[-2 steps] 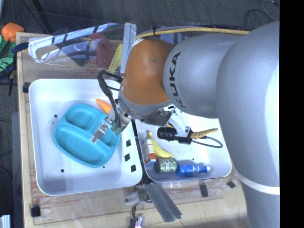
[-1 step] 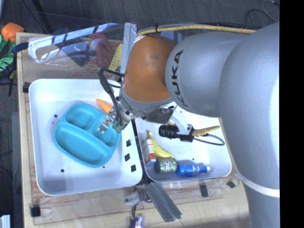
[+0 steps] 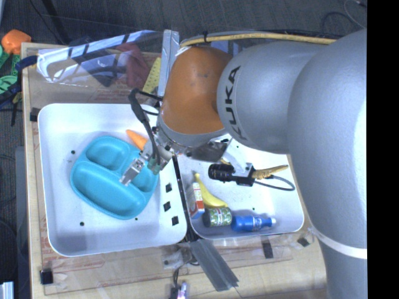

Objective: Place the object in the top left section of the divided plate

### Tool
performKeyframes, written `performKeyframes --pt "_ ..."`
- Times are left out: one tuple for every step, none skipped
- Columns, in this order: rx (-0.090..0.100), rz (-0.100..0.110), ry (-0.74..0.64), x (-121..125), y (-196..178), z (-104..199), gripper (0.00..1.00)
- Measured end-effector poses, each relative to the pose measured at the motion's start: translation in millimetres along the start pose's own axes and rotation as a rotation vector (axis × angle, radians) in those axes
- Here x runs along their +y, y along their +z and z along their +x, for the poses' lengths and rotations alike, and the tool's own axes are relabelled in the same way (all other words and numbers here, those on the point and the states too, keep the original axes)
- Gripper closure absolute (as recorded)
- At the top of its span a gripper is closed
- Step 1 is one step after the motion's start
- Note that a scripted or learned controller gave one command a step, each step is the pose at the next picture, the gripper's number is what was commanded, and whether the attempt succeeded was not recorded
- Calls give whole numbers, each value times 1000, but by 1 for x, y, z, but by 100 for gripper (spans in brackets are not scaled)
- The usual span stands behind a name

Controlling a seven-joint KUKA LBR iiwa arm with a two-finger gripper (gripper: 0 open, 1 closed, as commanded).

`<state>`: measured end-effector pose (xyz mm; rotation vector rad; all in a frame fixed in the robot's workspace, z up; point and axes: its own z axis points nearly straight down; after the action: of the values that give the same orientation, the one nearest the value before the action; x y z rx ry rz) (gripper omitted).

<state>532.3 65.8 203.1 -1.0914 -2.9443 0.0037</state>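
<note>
A blue divided plate (image 3: pixel 103 189) lies in the left white bin (image 3: pixel 56 167). An orange carrot-shaped object (image 3: pixel 135 137) rests just beyond the plate's upper right rim, partly hidden by the arm. My gripper (image 3: pixel 133 172) hangs low over the plate's right-hand section, a little below the orange object. I can make out nothing between its tips from this angle. The plate's top left section (image 3: pixel 103 151) holds nothing that I can see.
The right bin (image 3: pixel 283 213) holds a yellow banana (image 3: pixel 211 196), a small red-and-white bottle (image 3: pixel 197 195), a green can (image 3: pixel 217 217) and a blue bottle (image 3: pixel 252 222). The big grey and orange arm (image 3: pixel 249 98) covers the strip between the bins. Clear plastic (image 3: pixel 87 58) lies behind the left bin.
</note>
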Motion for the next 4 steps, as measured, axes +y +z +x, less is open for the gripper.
performKeyframes --pt "-1 0 -4 1 -10 -1 100" --pt "0 -1 -483 -10 12 46 100" --pt "-2 -2 -487 -9 2 45 100" --pt "-5 -4 -690 43 -20 17 100"
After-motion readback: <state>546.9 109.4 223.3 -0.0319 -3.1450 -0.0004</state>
